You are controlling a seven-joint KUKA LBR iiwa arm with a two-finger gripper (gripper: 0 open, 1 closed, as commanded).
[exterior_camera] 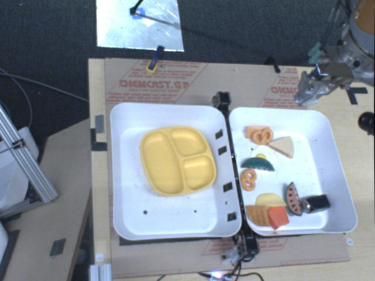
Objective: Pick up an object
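Yellow tray (176,160) in L bin (126,215), toy food (266,168) in R bin (334,174)

Red block lettering reading "CHEMCAST GP" runs across the brown protective sheet (176,78) that covers the table, just beyond the left bin. The same print repeats near the right bin, partly hidden and unreadable there.

Dark carpet floor (47,34); shiny metal sheet (139,15); tan bench (176,78).

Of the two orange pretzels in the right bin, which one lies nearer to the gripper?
The upper pretzel, at the bin's far edge beside the sandwich triangle, is nearer the gripper. The other pretzel lies lower, below the dark green slice.
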